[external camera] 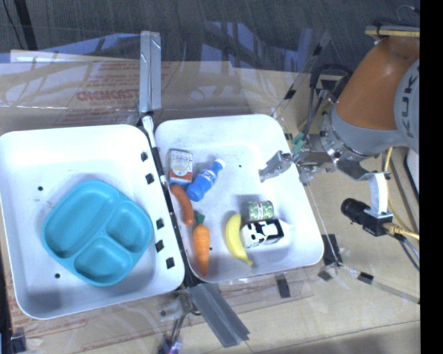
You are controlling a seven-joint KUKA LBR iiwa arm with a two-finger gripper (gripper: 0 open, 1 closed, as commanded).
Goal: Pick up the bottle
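A: What did the bench look like just then?

B: Pale wood-coloured top, lit evenly from above, with 2 white bins set side by side on it.

A: And behind them?

B: A clear plastic sheet lay flat over cardboard with red lettering, catching a soft glare. A grey metal post stood upright at the seam between the bins.

A: Farther back?

B: A dark floor, almost black. Cables trailed across the bench at the right.
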